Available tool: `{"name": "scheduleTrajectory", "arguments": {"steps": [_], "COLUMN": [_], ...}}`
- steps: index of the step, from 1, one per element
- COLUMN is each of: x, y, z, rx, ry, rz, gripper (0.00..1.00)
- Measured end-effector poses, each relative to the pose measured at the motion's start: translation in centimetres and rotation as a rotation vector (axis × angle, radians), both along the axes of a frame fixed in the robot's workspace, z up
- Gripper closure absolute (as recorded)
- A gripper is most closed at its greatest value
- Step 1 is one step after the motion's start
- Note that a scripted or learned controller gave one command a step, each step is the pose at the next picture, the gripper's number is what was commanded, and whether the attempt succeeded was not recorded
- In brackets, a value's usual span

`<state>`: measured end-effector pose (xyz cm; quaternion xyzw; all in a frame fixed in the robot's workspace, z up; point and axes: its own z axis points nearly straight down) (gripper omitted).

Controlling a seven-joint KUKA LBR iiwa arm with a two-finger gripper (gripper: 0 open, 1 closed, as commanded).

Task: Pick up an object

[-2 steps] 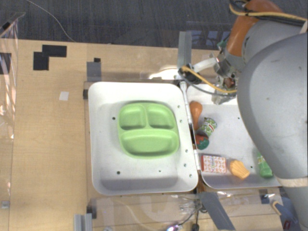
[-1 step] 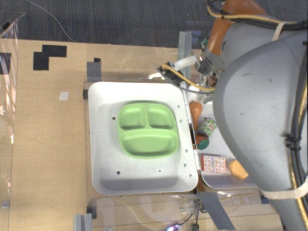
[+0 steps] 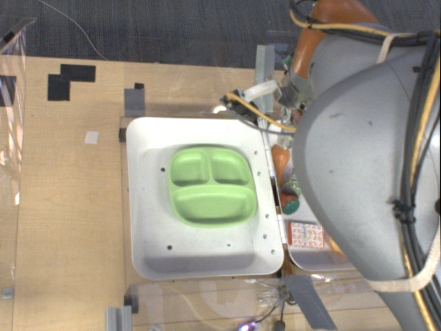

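Observation:
A green divided plate (image 3: 210, 185) lies in the middle of the left white bin (image 3: 148, 150). The grey arm (image 3: 372, 164) covers most of the right bin (image 3: 303, 257). Along that bin's left side I see an orange object (image 3: 280, 159), a small green and red object (image 3: 288, 200) and a flat card with a red pattern (image 3: 306, 235). The wrist with its orange band (image 3: 337, 9) and cables reaches down near the top of the right bin; the fingers are hidden behind the arm's body.
The wooden bench (image 3: 62, 198) extends left of the bins, with black marker shapes (image 3: 69, 81) at its back left. Metal brackets (image 3: 136, 98) hold the bins' corners. A clear panel stands at the far left edge.

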<state>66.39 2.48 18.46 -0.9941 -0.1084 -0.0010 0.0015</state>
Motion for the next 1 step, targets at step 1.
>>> {"name": "scheduleTrajectory", "arguments": {"steps": [1], "x": [-0.03], "y": [0.62], "z": [-0.03], "rx": [0.000], "ry": [0.001], "rz": [-0.012], "gripper": [1.00]}}
